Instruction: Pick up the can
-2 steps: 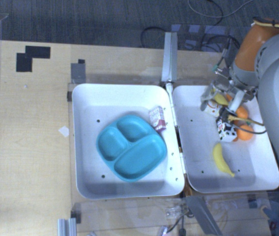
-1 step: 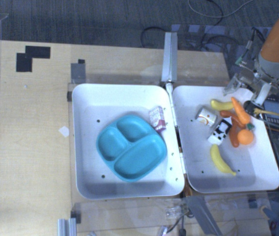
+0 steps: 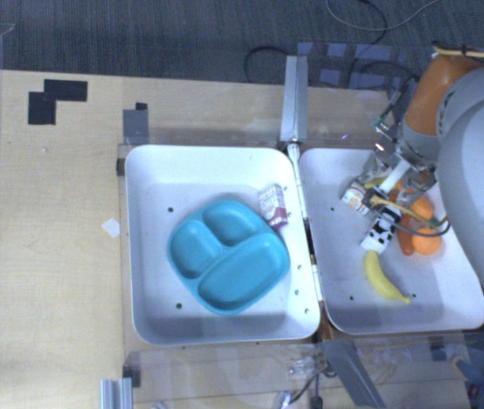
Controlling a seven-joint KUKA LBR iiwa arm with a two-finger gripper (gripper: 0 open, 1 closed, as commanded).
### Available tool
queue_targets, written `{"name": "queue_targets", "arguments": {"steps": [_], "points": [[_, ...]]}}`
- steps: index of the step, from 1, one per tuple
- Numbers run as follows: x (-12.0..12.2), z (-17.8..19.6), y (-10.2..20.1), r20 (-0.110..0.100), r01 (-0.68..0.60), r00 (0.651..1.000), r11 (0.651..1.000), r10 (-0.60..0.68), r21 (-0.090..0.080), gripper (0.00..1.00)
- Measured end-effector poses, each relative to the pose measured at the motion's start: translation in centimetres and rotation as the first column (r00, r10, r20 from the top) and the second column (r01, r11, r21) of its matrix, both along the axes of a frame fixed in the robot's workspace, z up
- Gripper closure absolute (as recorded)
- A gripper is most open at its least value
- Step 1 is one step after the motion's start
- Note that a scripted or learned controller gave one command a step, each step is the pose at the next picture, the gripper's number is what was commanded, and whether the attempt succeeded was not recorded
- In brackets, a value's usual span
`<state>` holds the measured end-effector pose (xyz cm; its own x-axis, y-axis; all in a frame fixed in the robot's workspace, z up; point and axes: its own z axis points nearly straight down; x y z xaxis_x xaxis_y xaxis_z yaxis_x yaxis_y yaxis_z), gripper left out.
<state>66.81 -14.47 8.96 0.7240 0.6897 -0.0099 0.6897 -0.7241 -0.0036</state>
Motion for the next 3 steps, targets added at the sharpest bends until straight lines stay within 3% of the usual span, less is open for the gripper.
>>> {"name": "queue_targets", "arguments": {"steps": [1,2,3], "points": [[0.0,0.0,0.0,0.000,0.000,1.000,1.000,0.000,0.000,0.00],[0.5,1.1,0.2,0.018,-0.008,1.000,1.000,0.008,-0.002,1.00],[-1.3,0.8,4.2,0.038,0.409,0.912,0.913,-0.409,0.011,1.00]]}}
